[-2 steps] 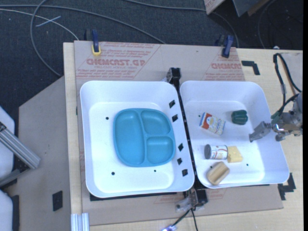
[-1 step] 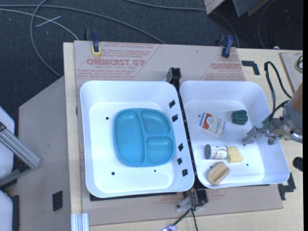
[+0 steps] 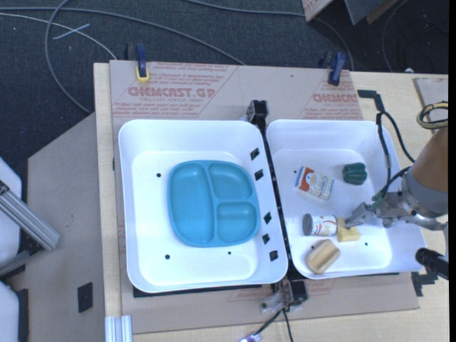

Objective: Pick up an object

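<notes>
So, two white bins side by side on the bench. The left bin has a blue tray with three sections lying flat in the middle, nothing on it as far as I can see.

The right bin is where the stuff is: a small white carton with red and blue print near the centre, a dark green pepper just to its right, a little can lying on its side lower down, a yellow block touching or just beside the can's right end, and a tan bread roll near the bin's front edge.

The arm comes in from the right and is low over the right bin. The gripper is right above the yellow block, tips close to it. Honestly I can't tell whether the fingers are wide or pinched; it's too small and blurry there, and I can't see anything clearly held between them.

Blue clamps hold the board at the back edge.
</notes>
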You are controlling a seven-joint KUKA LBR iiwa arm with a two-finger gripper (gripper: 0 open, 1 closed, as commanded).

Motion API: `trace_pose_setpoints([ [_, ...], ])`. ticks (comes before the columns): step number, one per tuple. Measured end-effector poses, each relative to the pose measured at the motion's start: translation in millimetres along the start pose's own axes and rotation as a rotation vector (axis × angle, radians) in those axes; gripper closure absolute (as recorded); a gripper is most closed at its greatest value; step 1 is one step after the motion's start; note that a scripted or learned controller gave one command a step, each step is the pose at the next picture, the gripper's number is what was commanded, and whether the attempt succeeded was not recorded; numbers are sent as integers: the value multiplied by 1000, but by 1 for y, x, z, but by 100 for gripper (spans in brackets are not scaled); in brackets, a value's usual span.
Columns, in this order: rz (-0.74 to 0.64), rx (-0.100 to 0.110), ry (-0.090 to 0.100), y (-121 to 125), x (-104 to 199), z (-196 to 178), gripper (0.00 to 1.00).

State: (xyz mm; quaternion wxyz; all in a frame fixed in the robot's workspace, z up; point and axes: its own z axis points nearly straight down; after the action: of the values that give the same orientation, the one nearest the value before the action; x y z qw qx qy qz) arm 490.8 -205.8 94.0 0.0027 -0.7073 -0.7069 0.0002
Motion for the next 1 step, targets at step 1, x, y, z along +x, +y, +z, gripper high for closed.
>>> trace_pose_setpoints([
  [1,-1,-6,-3,2,-1,-14,100],
])
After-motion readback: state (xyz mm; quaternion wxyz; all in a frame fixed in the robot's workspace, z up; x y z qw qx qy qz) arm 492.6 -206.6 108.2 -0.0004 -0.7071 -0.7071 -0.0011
